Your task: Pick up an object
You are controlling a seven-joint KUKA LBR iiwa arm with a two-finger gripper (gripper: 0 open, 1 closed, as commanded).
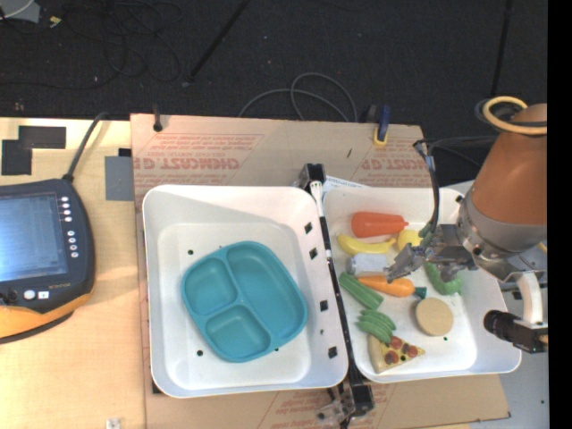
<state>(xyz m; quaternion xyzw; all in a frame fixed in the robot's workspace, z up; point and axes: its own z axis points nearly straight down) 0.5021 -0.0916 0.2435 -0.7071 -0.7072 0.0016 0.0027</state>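
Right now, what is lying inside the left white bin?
The left white bin holds one teal divided plate with three compartments, and nothing shows in them. What lies beneath the plate is covered.

arm (514,186): orange band | grey wrist below | dark metal jaws | black cable

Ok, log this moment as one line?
gripper low in right bin | over toy carrot | nothing seen held | teal plate in left bin
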